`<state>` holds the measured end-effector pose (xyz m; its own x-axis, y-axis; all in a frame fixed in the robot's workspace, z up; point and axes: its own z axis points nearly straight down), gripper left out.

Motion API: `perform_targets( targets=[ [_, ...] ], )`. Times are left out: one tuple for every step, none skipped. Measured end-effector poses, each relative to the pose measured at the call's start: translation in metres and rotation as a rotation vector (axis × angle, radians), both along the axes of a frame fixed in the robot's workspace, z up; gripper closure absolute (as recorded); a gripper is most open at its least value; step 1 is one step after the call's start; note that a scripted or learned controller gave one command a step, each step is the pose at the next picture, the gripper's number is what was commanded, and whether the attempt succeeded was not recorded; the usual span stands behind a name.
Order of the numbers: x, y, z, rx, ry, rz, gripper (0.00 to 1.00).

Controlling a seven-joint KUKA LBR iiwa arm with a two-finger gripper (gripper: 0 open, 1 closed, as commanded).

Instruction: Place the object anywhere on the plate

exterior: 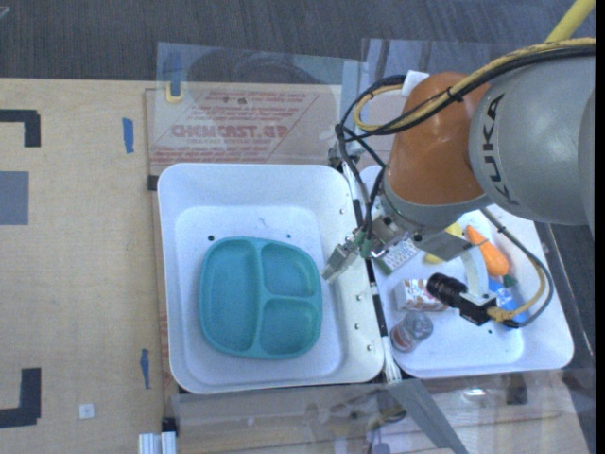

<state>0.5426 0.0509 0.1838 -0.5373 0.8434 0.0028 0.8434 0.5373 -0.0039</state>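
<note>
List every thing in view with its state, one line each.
plate: right side up, flat in the left bin, nothing on it.
tool: low over the left bin's right side, just beside the plate.
orange object: lying in the right bin.
grey round object: resting in the right bin, near its left wall.

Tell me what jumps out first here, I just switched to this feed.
The big grey arm with its orange band dominates the upper right, hanging over the right bin and its small clutter, including an orange toy. The teal divided plate lies alone in the left bin with nothing on it. The gripper hangs above that bin's right wall, just beside the plate.
</note>
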Motion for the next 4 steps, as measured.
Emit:
perform_targets(
  targets=[
    [-0.03, 0.063, 0.003, 0.001, -0.001, 0.198, 1.0],
    [-0.056, 0.089, 0.056, -0.002, -0.006, -0.311, 1.0],
    [-0.042, 0.089, 0.012, -0.002, 0.001, -0.213, 1.0],
    [-0.042, 0.089, 0.012, -0.002, 0.001, -0.213, 0.0]
  ],
)
